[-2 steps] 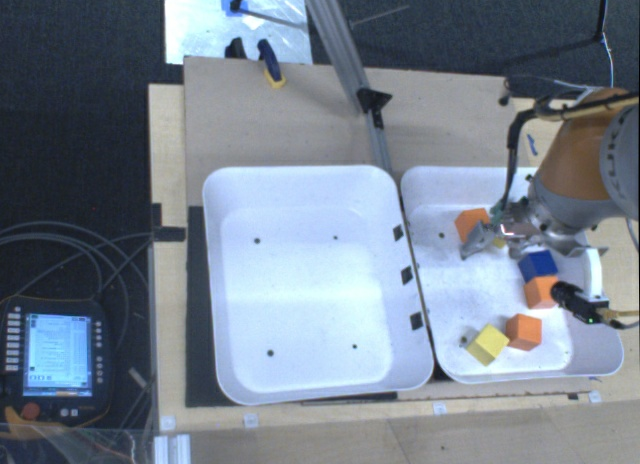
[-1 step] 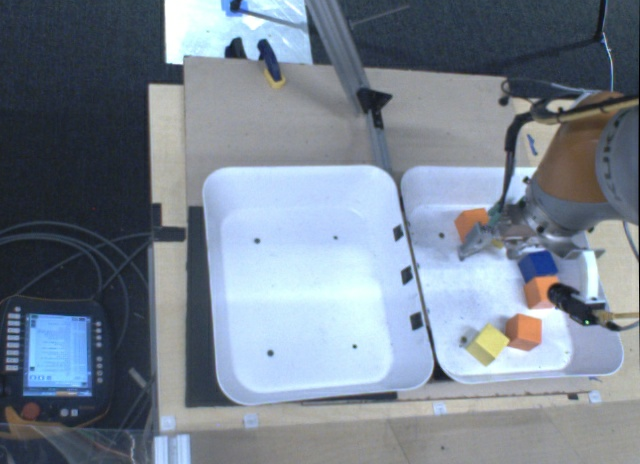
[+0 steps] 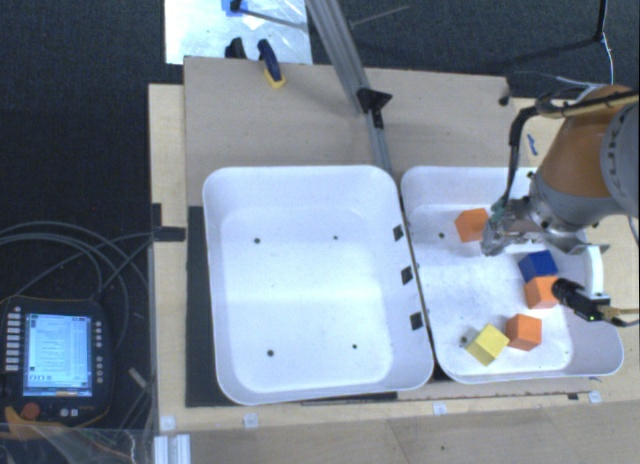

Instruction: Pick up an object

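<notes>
The gripper (image 3: pixel 494 240) sits low in the right bin (image 3: pixel 440 352), just beside an orange block (image 3: pixel 470 225); you cannot tell its state, and closing off-centre may nudge the block away.

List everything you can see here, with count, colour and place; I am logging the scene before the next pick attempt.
orange blocks: three, orange; right bin, one at its upper left by the gripper, one below the blue block, one at the lower right beside the yellow block
blue block: one, blue; right bin, partly under the arm
yellow block: one, yellow; right bin, near its front wall
bins: two, white; side by side on the bench
bench: one, tan board
teach pendant: one, dark with lit screen; floor at lower left, cables beside it
arm: one, grey with orange band; over the right bin
gripper: one, grey; low in the right bin, beside the upper orange block
</notes>
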Controlling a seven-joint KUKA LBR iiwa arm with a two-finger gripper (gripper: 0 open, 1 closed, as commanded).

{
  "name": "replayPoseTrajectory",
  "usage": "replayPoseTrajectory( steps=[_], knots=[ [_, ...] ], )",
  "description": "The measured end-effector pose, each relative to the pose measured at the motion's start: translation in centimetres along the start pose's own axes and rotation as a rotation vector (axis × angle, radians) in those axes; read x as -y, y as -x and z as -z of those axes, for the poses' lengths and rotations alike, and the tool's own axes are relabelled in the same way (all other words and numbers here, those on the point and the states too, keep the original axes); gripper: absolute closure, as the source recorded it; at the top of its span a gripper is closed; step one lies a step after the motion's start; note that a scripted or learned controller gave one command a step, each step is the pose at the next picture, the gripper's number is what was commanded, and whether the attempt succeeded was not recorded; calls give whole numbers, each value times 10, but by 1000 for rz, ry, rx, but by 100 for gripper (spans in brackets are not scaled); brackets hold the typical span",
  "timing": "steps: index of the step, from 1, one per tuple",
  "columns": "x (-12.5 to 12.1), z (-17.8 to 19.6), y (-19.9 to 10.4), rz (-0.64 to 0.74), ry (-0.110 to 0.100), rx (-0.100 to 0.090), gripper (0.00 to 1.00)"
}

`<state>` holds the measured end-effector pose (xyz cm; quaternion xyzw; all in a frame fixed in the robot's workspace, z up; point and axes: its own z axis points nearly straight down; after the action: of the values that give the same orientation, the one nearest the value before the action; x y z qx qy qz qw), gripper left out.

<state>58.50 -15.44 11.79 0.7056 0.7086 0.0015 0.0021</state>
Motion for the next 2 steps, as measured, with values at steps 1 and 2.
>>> replayPoseTrajectory(
  steps=[1,2],
  knots=[
    [-3,65,-3,1,4,1,100],
    [-4,90,-2,1,0,0,100]
  ],
)
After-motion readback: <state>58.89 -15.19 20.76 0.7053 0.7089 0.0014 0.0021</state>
